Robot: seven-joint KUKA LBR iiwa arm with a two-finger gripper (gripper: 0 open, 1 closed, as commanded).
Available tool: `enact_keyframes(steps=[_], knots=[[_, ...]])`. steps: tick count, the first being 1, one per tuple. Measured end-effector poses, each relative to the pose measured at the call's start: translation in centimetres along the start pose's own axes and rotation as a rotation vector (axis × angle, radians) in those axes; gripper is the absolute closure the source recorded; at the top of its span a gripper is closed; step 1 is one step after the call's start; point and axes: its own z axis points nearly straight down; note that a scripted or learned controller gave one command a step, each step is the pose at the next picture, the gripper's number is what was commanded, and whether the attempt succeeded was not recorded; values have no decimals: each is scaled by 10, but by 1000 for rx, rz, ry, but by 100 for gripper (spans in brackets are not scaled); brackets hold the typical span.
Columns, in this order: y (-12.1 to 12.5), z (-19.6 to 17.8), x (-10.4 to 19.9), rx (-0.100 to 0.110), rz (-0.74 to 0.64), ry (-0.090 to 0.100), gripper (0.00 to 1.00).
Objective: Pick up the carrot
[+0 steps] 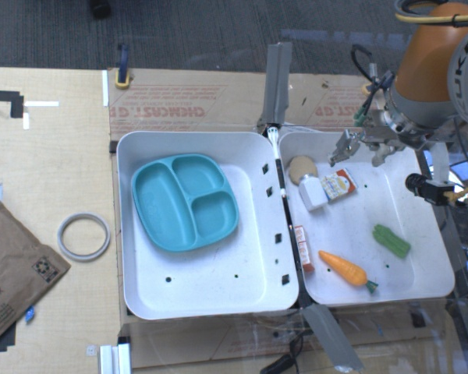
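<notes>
The gripper (364,148) hangs over the far edge of the right bin (421,287), below the orange band of the arm (430,61). Its two fingers stand apart with nothing between them; the tool is released.

The carrot (345,268) lies on the floor of the right bin, well apart from the gripper and nearer the camera than the tool. It rests on its side, orange body pointing toward the divider between the bins and green top toward the bin's near corner. Nothing lies on it or against it.

Between the gripper and the carrot, toward the divider, sits a cluster of three items: a round tan object (301,167), a white block (311,192) touching it, and a red-and-white packet (339,185) just beside the block. This cluster lies close under the gripper's fingers. A green pickle-shaped object (391,240) lies apart from the carrot, on the arm's side of the bin. A narrow red-labelled item (303,248) lies along the divider wall, near the carrot's tip.

The left bin (140,287), beyond the divider from the tool, holds a teal divided plate (186,201).

Both bins rest on a cardboard sheet (187,100) over a light wooden bench (39,170). On the bench, far from the tool, lie a roll of tape (83,235) and a brown cardboard box (12,263). The floor beyond the bench is dark grey carpet (203,14).
</notes>
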Motion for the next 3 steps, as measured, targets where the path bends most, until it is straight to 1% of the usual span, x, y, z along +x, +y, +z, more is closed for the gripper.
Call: enact_keyframes(steps=[1,2,3], knots=[[-2,-65,31,0,-90,0,0],[-65,16,13,2,-7,1,0],[-110,106,5,2,18,2,0]])
